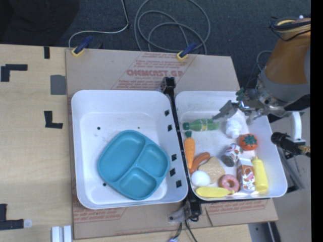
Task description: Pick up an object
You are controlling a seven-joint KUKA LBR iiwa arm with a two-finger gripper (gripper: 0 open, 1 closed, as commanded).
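Left bin (81, 135): blue divided plate (133, 164), well left of fingers. Right bin (280, 175): green bottle (201, 125) lying flat, just left of fingers; orange carrot (189, 152), white egg (200, 178), yellow banana (213, 191), pink donut (229, 182) below-left of fingers. White crumpled object (233, 126), soft-looking, sits directly under fingers, touching or nearly so. Red tomato (248, 141) just below it. Gripper (236, 108) above bin's upper part; fingers spread apart, grasping nothing.
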